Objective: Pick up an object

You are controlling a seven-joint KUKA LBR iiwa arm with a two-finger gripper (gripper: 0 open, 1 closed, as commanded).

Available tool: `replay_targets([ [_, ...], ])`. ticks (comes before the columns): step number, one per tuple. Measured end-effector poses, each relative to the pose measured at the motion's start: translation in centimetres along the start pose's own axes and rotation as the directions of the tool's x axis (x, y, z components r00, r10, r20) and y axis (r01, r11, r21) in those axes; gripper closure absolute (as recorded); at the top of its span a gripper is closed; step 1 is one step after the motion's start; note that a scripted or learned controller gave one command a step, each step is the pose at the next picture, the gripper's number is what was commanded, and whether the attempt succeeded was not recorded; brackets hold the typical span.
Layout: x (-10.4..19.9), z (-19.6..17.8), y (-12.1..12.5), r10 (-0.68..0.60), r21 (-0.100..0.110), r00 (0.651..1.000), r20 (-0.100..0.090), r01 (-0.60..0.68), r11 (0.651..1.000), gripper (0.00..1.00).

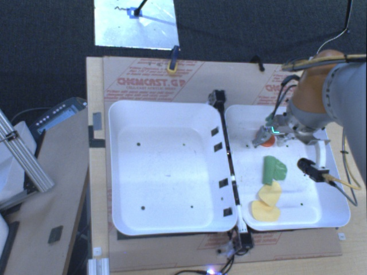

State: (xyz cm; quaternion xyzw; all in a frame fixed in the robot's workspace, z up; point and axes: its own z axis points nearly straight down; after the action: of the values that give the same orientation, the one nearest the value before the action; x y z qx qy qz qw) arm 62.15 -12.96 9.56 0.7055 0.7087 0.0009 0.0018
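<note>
Claw: I can't tell how my gripper (pixel 265 136) stands; it sits low over something orange (pixel 268 142).
Risk: it may skid toward the green block (pixel 273 169), missing.

Robot lab, bench (pixel 149 76), white bins (pixel 123 116)

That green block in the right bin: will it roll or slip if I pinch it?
The green block looks chunky and flat-sided, so it probably won't roll. It touches the yellow pieces, so a push may nudge them. It looks small and likely light.
</note>
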Motion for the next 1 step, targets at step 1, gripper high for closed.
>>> replay_targets([
  [1,-3.2,-0.13,4.95,0.001,-0.004,1.0,0.001,-0.001,1.0,0.0],
])
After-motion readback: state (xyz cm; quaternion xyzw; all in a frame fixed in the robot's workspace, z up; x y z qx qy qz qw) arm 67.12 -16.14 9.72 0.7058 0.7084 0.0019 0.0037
